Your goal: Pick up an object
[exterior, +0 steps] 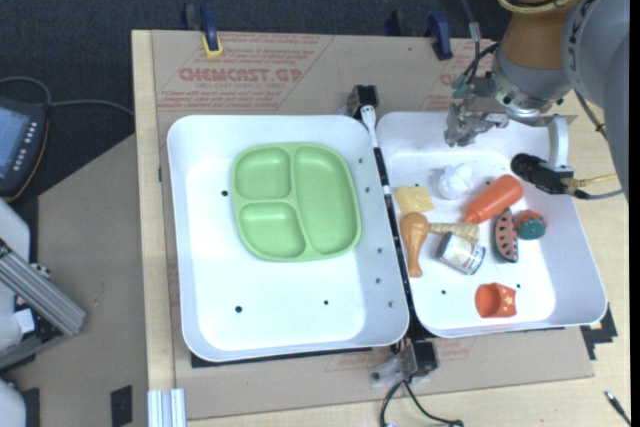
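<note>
Flanking dark carpet, cardboard-topped bench (300, 65); gripper (467, 130) above right bin (570, 265), finger state perhaps unreadable.

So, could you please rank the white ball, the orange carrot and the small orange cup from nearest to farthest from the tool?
1. White ball, just below the tool.
2. Orange carrot, mid-bin.
3. Small orange cup, at the bin's front edge.

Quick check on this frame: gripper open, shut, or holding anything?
Gripper: cannot be told; it hangs over the far part of the right bin, just above the white object.
</note>
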`<state>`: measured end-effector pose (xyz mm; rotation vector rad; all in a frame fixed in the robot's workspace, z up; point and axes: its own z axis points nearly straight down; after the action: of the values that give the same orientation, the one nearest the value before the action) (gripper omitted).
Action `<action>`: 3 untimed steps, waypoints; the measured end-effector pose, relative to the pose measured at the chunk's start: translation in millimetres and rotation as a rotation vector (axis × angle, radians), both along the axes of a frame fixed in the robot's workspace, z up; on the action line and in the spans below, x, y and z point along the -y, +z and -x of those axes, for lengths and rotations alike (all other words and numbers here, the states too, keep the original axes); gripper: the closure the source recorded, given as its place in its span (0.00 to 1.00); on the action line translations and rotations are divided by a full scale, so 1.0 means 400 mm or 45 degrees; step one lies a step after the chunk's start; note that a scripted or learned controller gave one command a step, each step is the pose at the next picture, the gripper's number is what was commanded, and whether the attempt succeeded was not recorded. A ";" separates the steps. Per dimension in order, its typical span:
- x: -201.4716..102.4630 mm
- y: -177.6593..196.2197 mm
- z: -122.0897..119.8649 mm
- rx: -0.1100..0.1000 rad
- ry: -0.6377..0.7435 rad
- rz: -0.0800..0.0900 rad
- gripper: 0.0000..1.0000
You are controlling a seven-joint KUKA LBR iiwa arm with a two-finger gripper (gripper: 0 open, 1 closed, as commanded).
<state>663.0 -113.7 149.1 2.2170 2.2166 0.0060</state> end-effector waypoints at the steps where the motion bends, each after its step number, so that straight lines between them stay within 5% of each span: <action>1: -0.003 0.160 0.009 0.002 0.001 0.000 1.00; 2: -0.004 0.192 0.007 -0.003 0.002 -0.001 1.00; 3: -0.134 0.216 0.027 -0.011 0.007 -0.005 1.00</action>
<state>652.3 -60.3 235.5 2.2173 2.2290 0.0012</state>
